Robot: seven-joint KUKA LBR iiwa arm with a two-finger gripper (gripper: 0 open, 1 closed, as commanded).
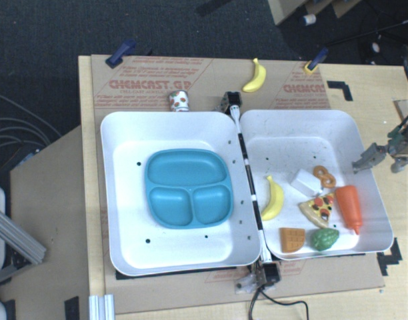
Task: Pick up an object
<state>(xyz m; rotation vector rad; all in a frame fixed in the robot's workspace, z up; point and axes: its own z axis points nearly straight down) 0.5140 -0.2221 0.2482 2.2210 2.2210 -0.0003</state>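
Note:
The right bin holds several toy foods. A yellow banana lies by its left wall. A white block, a pretzel and a pizza slice cluster in the middle. An orange carrot lies along the right wall. A square waffle and a green vegetable sit at the front. My gripper hangs at the bin's right rim, above and right of the carrot. It is open, with nothing between its fingers.
The left bin holds a blue divided plate. Behind the bins on the bench lie a second banana and a small patterned cup. Blue clips sit at the board's far edge.

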